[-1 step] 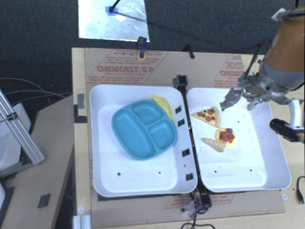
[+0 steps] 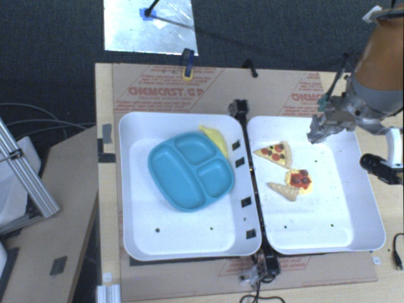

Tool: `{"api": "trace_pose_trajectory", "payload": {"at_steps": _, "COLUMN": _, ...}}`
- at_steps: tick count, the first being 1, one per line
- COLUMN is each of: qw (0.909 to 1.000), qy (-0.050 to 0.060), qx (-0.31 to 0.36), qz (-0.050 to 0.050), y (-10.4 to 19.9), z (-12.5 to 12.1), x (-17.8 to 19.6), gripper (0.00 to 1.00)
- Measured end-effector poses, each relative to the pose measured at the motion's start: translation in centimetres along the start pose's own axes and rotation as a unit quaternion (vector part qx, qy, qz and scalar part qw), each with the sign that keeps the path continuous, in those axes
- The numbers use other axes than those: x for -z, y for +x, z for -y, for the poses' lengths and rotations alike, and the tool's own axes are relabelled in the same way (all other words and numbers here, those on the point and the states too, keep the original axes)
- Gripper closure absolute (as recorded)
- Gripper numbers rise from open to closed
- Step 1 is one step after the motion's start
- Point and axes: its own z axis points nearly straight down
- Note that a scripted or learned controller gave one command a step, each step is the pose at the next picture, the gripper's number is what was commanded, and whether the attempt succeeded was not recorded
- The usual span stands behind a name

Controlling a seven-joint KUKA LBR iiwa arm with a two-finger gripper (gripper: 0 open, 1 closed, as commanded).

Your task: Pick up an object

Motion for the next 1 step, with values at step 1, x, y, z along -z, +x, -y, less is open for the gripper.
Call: {"api": "trace_pose_trajectory", "payload": {"at_steps": 1, "qw": 1.0, "qy": 0.002, "qx": 0.001, "qz": 0.0, "y": 5.67, "z": 2.73, "x": -0.3, "gripper": 1.0}}
